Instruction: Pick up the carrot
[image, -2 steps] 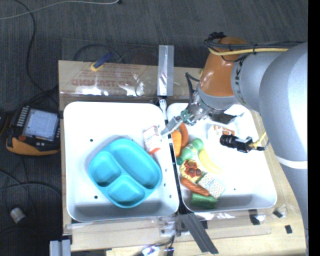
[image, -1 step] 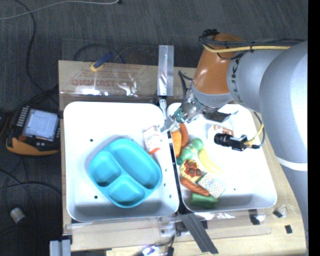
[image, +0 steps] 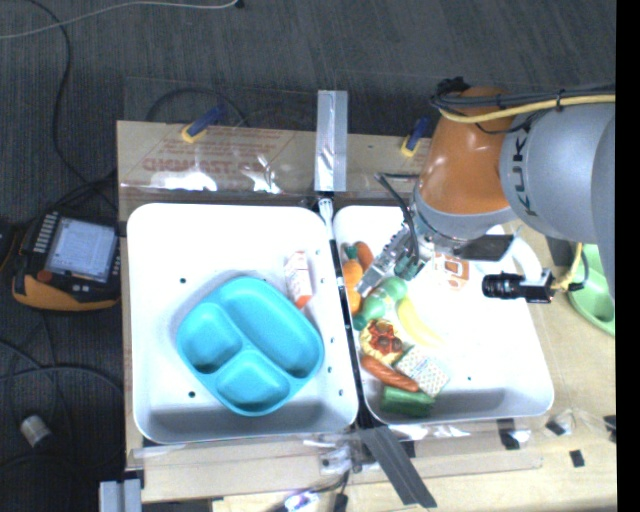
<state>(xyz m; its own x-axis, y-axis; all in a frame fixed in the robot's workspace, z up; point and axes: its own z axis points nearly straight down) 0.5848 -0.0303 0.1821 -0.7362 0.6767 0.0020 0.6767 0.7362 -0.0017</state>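
In the right bin (image: 500, 350), the carrot (image: 389, 375), a long orange piece, lies near the front of a pile of toy food. It rests between a pizza slice (image: 383, 338) and a dark green piece (image: 405, 398). My gripper (image: 396, 262) hangs over the back left part of this bin, above the green pieces (image: 383, 297) at the top of the pile. It is well behind the carrot and apart from it. The grey and orange arm (image: 470, 175) hides the bin's back right corner.
A yellow banana (image: 416, 323), a checked cracker (image: 430, 375) and orange pieces (image: 352, 272) sit in the same pile along the bin's left wall. The left bin (image: 160, 240) holds a blue divided plate (image: 250, 345) and a small white and orange packet (image: 298, 278).
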